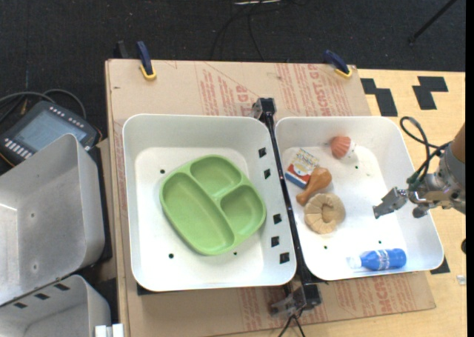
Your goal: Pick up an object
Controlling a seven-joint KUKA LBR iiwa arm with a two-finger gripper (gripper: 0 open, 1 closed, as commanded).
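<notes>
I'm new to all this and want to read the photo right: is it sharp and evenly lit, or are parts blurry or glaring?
Camera view: even, soft light; the green tray and blue bottle look crisp; the end effector is slightly blurred; white bins bright, not glaring.

A robotics lab, plainly. Clamps pin cardboard to the desk (upper frame); cables trail over dark carpet.
</notes>
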